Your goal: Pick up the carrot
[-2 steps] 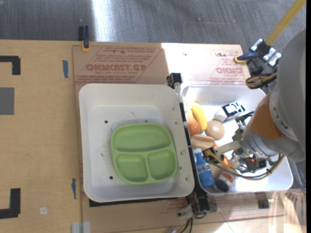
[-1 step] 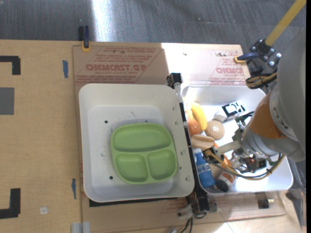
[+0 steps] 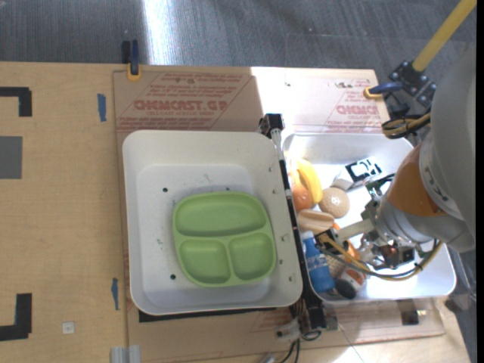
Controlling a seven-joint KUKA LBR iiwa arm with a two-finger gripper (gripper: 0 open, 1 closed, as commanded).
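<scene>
Camera view — we're seeing the gripper (image 3: pixel 349 249) hanging low over the right bin (image 3: pixel 442 278), finger state unreadable. Carrot (image 3: pixel 351 254) is lying near the bin's front edge, right under it — contact unclear.

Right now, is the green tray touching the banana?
Apart. The camera view shows the green tray in the left bin and the banana in the right bin, across the bin walls.

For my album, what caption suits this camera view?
Robot gripper lowered among toy foods in the right bin; green divided tray waits in the left bin.
</scene>
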